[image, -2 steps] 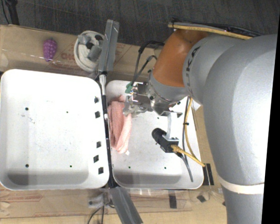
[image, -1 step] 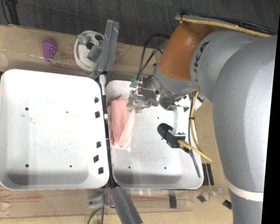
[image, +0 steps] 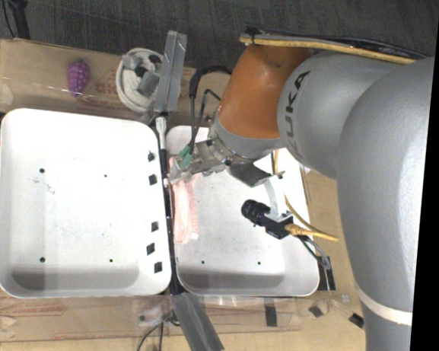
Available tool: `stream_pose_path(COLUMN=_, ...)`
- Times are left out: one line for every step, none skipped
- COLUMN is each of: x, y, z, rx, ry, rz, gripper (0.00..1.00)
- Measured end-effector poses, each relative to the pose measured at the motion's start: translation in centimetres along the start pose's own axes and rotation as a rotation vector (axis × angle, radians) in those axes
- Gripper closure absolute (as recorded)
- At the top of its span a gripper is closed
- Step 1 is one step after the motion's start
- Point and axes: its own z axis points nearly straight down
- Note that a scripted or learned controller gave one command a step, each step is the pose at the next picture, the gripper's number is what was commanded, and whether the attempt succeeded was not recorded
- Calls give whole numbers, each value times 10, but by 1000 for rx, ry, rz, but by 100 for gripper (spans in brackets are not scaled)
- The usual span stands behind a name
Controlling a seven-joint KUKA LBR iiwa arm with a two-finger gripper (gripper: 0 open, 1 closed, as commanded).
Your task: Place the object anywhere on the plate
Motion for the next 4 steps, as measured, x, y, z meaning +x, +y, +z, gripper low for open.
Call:
stream_pose_path(x=53, y=5, z=-11, rx=-1, ry=-1, rz=-404, gripper=100)
stream_pose_path(x=94, y=8, z=-14, rx=-1, ry=-2, rz=-807, gripper=100)
stream_pose_path(x=144, y=2, z=-11, rx=0, ry=-3, rz=-1210, gripper=100)
stream_pose_path(x=144, y=2, z=-11, rx=-1, ry=-3, rz=-1210, gripper=0)
